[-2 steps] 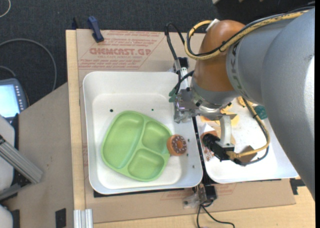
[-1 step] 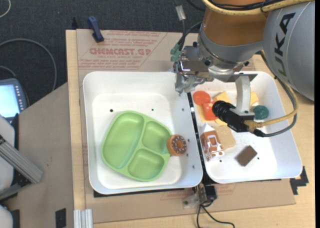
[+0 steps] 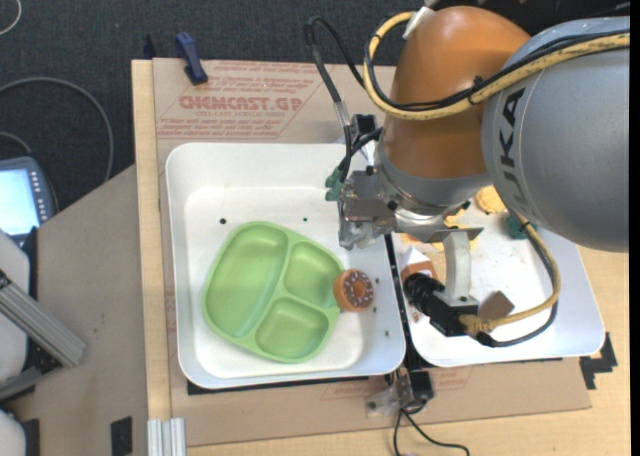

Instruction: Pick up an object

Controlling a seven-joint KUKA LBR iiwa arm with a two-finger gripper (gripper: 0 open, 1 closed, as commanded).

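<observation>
Donut (image 3: 356,290) lies just below the pincer (image 3: 352,235), touching green tray (image 3: 268,289).

The arm (image 3: 560,134) reached in from the right, its broad grey link filling the upper right of the camera view and bearing dark lettering. The orange band (image 3: 450,84) bulged as a rounded dome above the wrist, with yellow and black cables looping over it. Below the band the wrist narrowed to a grey metal flange, pointing downward. The gripper (image 3: 352,234) hung under it, low over the bench, its grey body seen from above and its tips too hidden to read.
</observation>
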